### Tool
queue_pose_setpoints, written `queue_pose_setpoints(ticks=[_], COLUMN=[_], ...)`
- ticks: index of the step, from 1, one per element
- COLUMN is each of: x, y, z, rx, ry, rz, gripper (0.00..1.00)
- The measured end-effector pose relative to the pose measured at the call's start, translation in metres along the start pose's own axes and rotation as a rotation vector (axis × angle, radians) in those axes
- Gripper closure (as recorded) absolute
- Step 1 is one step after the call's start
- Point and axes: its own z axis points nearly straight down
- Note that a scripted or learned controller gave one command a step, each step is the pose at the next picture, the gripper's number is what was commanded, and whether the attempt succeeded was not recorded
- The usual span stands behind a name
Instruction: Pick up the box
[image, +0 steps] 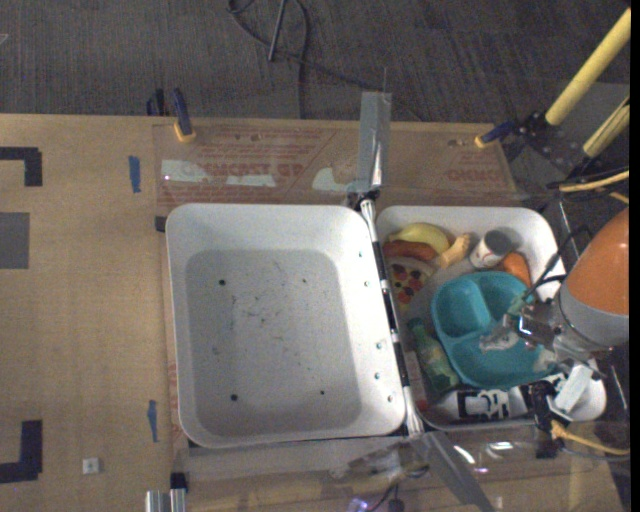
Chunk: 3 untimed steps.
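We see the gripper over a glossy teal bowl in the right bin; we cannot tell its state. A dark box lies beside the bowl.

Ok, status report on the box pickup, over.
Gripper over the teal bowl in the right bin. Likely box, dark with white print, lies at the near wall, not gripped. Bowl crowds its top edge.

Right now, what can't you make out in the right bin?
- Gripper: fingers blurred over the teal bowl; open or shut unclear.
- Box: partly under the bowl and arm; label too small to read.
- Green item: mostly hidden by the bowl.
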Motion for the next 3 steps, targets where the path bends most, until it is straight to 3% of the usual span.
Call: queue_pose_setpoints(ticks=[1, 2, 3], x=[0.0, 0.029, 0.007], y=[0.0, 0.013, -0.001], z=[0.0, -0.012, 0.002], rx=[0.0, 0.014, -0.007], ry=[0.0, -0.004, 0.002], rz=[0.0, -0.011, -0.017], gripper=[0.0, 0.0, 0.0])
